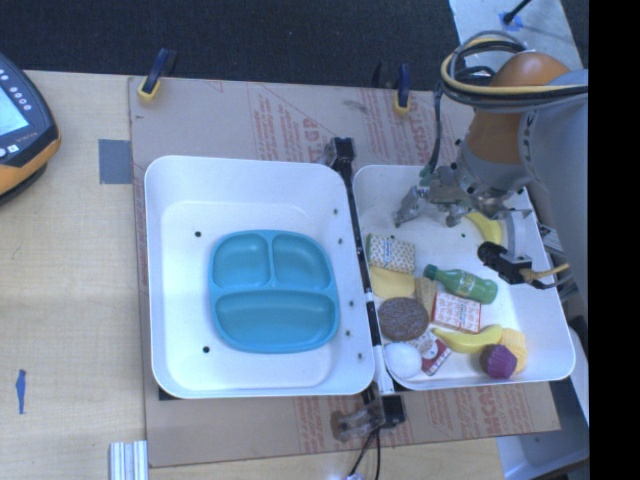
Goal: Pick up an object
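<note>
My gripper (430, 215) hangs over the far end of the right bin (548, 320), fingers spread open with bare white bin floor between them. Toys lie nearer the camera in that bin: a yellow and green patterned packet (390, 254), a green bottle (462, 283), a brown round patty (403, 318), a red and white box (456, 313), a banana (468, 339), a purple fruit (499, 361) and a white round piece (403, 358). A second yellow piece (487, 228) lies just right of the gripper, partly under the arm.
The left bin (170, 268) holds a blue divided plate (273, 290). A black hinge strip (358, 268) runs between the bins. Clamps (402, 86) sit at the board's far edge, and a yellow and black device (20, 118) lies far left.
</note>
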`<state>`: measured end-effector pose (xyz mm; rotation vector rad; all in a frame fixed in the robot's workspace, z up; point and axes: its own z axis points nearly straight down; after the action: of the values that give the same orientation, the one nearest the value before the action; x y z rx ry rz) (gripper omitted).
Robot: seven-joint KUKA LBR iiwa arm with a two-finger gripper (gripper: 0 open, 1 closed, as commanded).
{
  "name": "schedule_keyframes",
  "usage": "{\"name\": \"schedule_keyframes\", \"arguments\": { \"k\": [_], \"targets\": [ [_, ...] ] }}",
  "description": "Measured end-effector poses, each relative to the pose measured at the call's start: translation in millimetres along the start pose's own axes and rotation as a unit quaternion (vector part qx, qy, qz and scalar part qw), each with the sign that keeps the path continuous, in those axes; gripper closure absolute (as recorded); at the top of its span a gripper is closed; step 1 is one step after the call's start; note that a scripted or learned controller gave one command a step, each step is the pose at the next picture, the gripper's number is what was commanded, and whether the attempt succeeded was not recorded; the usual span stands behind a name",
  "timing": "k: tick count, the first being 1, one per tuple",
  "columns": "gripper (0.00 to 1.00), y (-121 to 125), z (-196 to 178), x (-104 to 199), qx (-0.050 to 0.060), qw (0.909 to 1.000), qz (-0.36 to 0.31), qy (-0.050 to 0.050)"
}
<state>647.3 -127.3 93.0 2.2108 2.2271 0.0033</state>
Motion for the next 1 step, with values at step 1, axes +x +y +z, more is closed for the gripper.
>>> {"name": "schedule_keyframes", "arguments": {
  "k": [1],
  "targets": [
    [0.00, -72.9, 1.3, -18.7, 0.007, 1.0000, 0.003, 0.001]
  ]
}}
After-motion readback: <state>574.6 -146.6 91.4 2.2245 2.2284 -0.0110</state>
